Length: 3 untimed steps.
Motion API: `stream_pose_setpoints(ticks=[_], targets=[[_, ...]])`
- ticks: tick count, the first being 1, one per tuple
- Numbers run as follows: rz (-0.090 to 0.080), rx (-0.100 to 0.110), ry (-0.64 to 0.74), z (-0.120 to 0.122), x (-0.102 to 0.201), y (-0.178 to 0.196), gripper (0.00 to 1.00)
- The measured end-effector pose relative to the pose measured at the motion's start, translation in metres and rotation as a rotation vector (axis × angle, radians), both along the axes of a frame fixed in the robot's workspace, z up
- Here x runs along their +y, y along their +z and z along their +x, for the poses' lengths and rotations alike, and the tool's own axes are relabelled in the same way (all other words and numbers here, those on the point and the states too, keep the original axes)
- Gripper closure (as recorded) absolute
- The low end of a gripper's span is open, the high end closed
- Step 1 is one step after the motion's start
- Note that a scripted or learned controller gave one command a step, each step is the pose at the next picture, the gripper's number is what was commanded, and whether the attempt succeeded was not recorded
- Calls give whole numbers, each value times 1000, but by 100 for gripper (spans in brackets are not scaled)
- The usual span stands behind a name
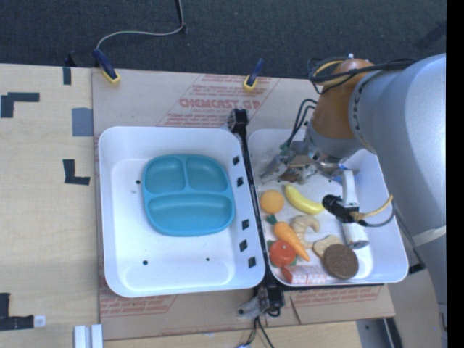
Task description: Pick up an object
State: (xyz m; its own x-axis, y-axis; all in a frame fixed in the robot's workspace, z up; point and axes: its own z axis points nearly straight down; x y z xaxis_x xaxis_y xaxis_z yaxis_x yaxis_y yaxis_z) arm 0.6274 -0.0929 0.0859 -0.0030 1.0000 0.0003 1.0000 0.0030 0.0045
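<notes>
White R bin (391,263) holds the toy food — banana (303,199) as landmark: orange (272,201) just left of it, carrot (291,239) and tomato (283,252) below, brown cookie (340,261) lower right. Gripper (290,162) w/ jaws low just above the banana; open or closed — can't tell. Blue divided plate (188,194) in L bin (119,216), well left of the banana.

Left of the gripper (290,167), both white bins (116,194) look like smooth, faintly glossy plastic — so does the blue divided plate (188,194). Beneath them lies matt printed cardboard (167,100) on pale wood-grain bench (36,216). Just below the gripper, the banana (302,199) and tomato (283,251) look shiny plastic — the arm (406,136) smooth, satin grey.
</notes>
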Motion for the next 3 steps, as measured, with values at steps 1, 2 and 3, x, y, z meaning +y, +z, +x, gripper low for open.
stream_pose_setpoints(ticks=[1, 2, 3], targets=[[-1, 3, -1, 41, -1, -1, 0], [0, 2, 0, -21, 48, 100, 0], [0, 6, -2, -23, 38, 98, 0]])
